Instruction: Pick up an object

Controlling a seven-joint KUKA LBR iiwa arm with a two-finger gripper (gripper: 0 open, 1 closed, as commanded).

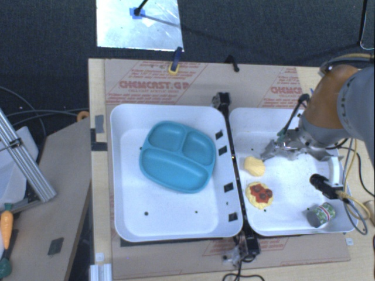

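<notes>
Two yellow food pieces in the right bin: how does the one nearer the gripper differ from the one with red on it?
The plain yellow piece is one pale colour; the red-topped piece carries dark red patches on its yellow base. The plain yellow piece looks rounded and lumpy, the red-topped piece flatter and disc-like. The plain yellow piece lies closer to the gripper; the red-topped piece sits toward the bin's near edge. Both rest loose on the right bin floor, apart from each other.

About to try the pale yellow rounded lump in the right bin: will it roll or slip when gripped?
The pale yellow rounded lump looks smooth and domed, so it may squirt from the gripper. It lies apart from the bin wall, so a push would probably slide or roll it.
</notes>
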